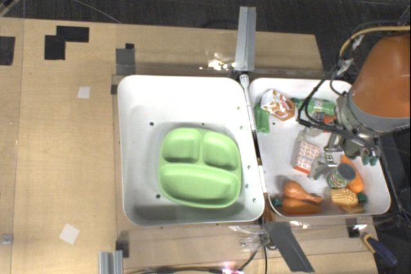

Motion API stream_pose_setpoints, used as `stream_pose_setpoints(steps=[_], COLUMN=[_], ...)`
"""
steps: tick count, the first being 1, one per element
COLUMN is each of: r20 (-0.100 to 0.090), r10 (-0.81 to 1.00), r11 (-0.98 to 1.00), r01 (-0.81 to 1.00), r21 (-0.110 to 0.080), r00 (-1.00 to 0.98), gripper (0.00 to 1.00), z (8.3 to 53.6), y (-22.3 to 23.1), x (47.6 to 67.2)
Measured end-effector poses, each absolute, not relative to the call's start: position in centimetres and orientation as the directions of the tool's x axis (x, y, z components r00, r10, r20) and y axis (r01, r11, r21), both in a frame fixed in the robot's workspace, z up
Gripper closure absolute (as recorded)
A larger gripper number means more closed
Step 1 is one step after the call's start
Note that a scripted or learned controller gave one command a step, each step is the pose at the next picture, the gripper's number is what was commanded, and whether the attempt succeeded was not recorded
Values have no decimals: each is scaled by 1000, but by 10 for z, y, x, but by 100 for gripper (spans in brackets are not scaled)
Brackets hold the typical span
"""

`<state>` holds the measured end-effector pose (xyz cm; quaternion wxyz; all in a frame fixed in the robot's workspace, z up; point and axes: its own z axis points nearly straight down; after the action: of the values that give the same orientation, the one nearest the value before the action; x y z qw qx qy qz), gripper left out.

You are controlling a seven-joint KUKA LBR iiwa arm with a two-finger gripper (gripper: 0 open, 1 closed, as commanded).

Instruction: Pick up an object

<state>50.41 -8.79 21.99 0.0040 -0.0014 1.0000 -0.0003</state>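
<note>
Here, line by line.
Gripper [327,162]: low inside the right bin [276,157], toward its near right corner, among the small toys.
Fingers: can't be judged from above; nothing visibly held.
Nearest object: a small white packet [306,155], just left of the gripper, its long axis running from far edge to near edge.
Other candidates: an orange drumstick [298,190] at the near edge, a corn cob [345,198] in the near right corner.
Left bin [135,138]: a green divided plate [199,167], well apart from the gripper.
</note>
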Motion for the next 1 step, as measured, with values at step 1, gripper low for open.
stream_pose_setpoints(steps=[1], r20=[-15], r10=[116], r11=[993], r01=[116], r21=[0], r00=[-993], gripper=[0], z=[105], y=[-99], x=[508])
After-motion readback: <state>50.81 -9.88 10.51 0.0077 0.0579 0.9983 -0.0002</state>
